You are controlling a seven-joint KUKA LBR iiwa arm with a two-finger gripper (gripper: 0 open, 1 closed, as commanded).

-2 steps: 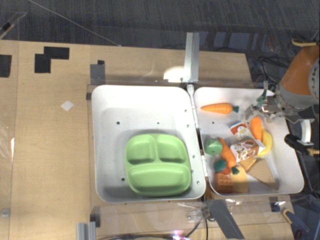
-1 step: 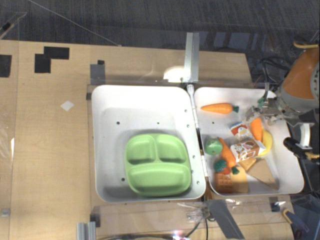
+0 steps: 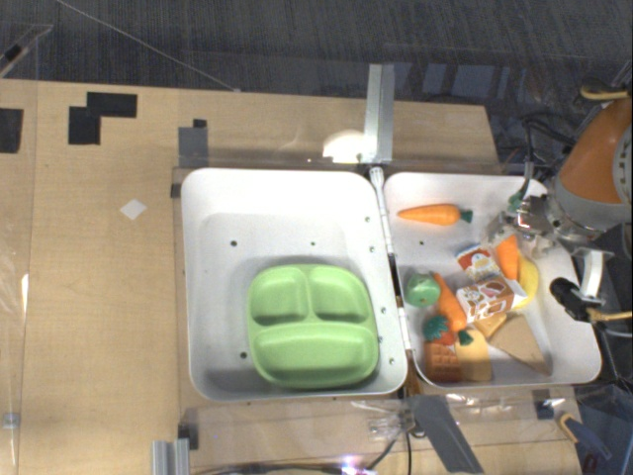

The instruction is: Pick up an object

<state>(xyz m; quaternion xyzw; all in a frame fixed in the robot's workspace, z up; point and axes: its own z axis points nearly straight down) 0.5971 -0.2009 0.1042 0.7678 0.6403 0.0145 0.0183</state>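
Toys crowd the right bin (image 3: 584, 364): a whole carrot (image 3: 431, 214) lies near its far wall, while a small printed packet (image 3: 477, 258), an orange piece (image 3: 507, 257), a green round toy (image 3: 423, 291), a printed carton (image 3: 489, 299), a brown waffle-like block (image 3: 445, 360) and a tan wedge (image 3: 521, 345) cluster nearer. Beside it, the left bin (image 3: 218, 216) holds a smooth green divided tray (image 3: 312, 327) with three compartments. At the right bin's far right corner the gripper (image 3: 529, 216) sits just above the orange piece, and whether it is spread or closed cannot be told.
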